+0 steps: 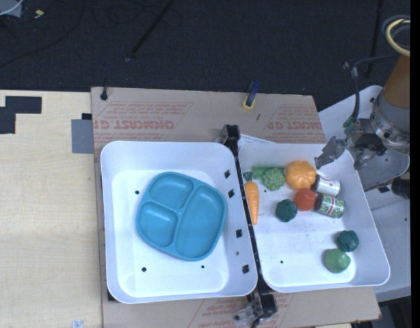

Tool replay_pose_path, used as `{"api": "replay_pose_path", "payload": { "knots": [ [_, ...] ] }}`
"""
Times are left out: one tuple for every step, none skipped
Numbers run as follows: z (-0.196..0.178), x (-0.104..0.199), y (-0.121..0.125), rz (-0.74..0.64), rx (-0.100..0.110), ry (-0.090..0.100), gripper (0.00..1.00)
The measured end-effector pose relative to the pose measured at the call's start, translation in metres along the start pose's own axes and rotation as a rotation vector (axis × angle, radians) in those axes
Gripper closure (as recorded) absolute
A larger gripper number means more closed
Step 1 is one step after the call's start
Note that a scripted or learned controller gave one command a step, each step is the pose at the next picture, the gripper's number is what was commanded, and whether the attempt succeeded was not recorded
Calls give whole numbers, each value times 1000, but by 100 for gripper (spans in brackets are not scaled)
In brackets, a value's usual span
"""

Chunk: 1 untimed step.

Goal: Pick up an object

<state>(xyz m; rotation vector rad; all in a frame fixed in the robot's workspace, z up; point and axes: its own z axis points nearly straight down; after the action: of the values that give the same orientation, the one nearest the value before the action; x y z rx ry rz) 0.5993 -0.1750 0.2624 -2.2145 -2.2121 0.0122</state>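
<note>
One orange [300, 175] left of claw [341, 147] (apart)

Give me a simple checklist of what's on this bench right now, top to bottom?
Surface: cardboard sheet under two white bins on a pale wooden bench.
Job's things: right bin holds an orange, broccoli, carrot, red ball, small can, three green pieces.
Clutter: blue divided plate in the left bin.
Grippers: gripper at the right bin's far right rim, above the can.
Cables: black cables on dark floor behind.
Surroundings: blue-yellow clamp at the cardboard's far edge.
</note>
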Motion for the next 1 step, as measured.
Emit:
{"api": "replay_pose_path", "payload": {
  "knots": [
    [-7, 0, 2, -2, -13, -3, 0]
  ]
}}
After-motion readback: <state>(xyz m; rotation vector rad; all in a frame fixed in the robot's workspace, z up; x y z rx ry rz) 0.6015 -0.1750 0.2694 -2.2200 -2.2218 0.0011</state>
